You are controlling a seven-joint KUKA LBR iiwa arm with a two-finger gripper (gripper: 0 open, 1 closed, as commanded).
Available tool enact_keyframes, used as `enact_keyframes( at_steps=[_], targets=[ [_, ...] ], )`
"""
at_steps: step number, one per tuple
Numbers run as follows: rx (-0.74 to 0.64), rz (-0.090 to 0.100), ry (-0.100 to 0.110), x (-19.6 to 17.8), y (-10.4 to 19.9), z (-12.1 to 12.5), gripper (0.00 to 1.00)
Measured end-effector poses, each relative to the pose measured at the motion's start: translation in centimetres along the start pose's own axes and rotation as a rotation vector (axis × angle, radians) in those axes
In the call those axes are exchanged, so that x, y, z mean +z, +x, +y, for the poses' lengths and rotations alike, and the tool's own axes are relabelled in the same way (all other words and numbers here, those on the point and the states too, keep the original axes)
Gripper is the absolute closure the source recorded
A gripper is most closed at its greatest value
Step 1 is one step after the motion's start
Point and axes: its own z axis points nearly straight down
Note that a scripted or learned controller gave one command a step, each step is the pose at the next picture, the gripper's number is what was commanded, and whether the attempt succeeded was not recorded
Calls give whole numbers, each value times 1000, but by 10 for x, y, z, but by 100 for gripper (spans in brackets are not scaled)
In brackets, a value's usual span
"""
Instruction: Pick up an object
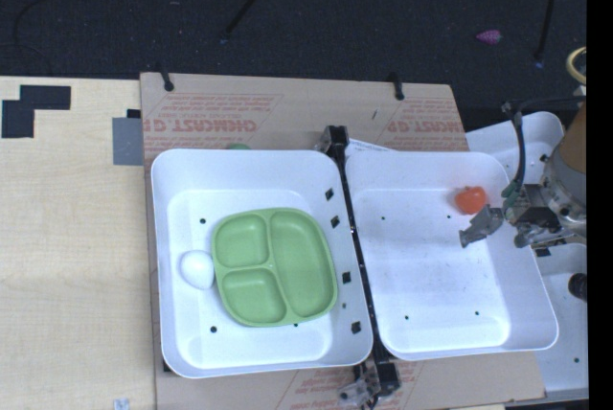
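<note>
White plastic made up most of what lay on the bench (77, 236): two shallow bins side by side, the left bin (172, 207) and the right bin (517, 303).

Largest of the loose things was a pale green divided plate (273, 264), lying flat in the middle of the left bin, three compartments, rounded corners. It looked stiff, light and rather slick, and so broad and flat that only its raised rim seemed to offer any hold.

Touching its left edge sat a small white ball (197, 268), smooth and round, egg-like; I judged it would roll away from a careless pinch.

Smallest was an orange object (470, 199) near the far right corner of the right bin, squat and rounded. It was too small to tell whether it was soft or hard, but I guessed it to be light. It looked the likeliest candidate, best taken across its middle from above.

The gripper (476, 233) hung just beside it on the near side, over the right bin's right part. Its grey fingers appeared parted a little, with nothing between them, though at that slant I could not be quite sure.
</note>
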Motion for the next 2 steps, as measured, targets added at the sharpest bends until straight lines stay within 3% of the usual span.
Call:
enact_keyframes(
  at_steps=[1,2],
  targets=[
    [-3,-2,-11,-7,0,2,0],
    [-2,-1,-6,55,-6,0,0]
  ],
)
